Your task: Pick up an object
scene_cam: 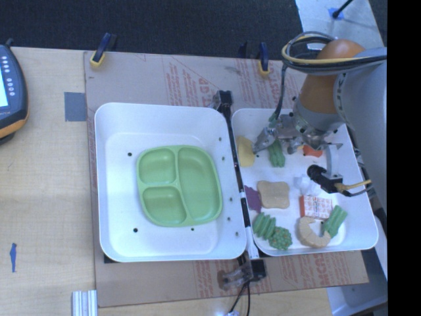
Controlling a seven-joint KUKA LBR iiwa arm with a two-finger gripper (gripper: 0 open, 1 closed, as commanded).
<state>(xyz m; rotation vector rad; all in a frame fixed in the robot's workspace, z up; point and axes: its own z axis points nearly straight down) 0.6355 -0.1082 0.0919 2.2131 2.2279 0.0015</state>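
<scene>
My gripper [276, 139] is low over the back of the right bin [365, 232], under the arm's orange band. A small green toy vegetable [277, 156] lies directly beneath it, touching or very close to it; whether it is gripped is hidden. A yellow piece [245, 152] lies just left of the gripper, and an orange-red piece [312, 151] just right. Further forward lie a toast slice [273, 194], a purple piece [252, 198], green beans [264, 224], broccoli [281, 238], a bread ring [312, 233] and a red-and-white packet [317, 207].
The left bin [108, 176] holds a green divided plate [177, 185]. A black fitting [321, 175] with a yellow cable hangs over the right bin's middle. A handheld pendant [10, 91] rests at the bench's far left. Clamps hold the cardboard at the back.
</scene>
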